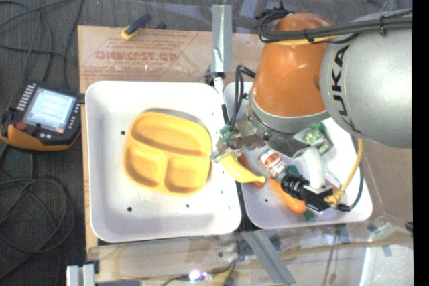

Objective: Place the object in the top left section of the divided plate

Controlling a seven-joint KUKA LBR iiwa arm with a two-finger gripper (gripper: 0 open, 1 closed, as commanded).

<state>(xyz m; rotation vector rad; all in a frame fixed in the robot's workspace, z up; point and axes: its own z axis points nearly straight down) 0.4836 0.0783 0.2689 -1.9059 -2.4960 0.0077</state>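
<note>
A grey arm (pixel 365 84) with an orange band reaches in from the right of the frame over two white bins on a tabletop (pixel 147 57). The left bin (pixel 107 211) holds a yellow divided plate (pixel 169 152) near the centre of the frame, with one long section along its upper edge and two smaller ones below. The pincer (pixel 224 147) sits at the seam between the bins, low over the right bin's (pixel 358 207) left edge, just beside the plate's right rim. Right at its tip lies a yellow banana-like object (pixel 242 172), curving down and to the right. The tip appears to touch the banana's upper end, but the arm's bulk hides the gap, so I cannot tell whether the pincer is wide, narrow, or gripping anything. Also in the right bin are a red-and-white can-like item (pixel 271 161), something orange (pixel 288 199) and a green-and-white piece (pixel 315 137). To my eye the step in hand is the pickup, with the carry not yet begun. Done well, the grip should close squarely across the banana's thick middle, not its tapering end, then lift clear of the bin walls before travelling left. The release belongs over the plate's upper left area, low, with the banana's length laid along that section so it does not straddle a divider.
</note>
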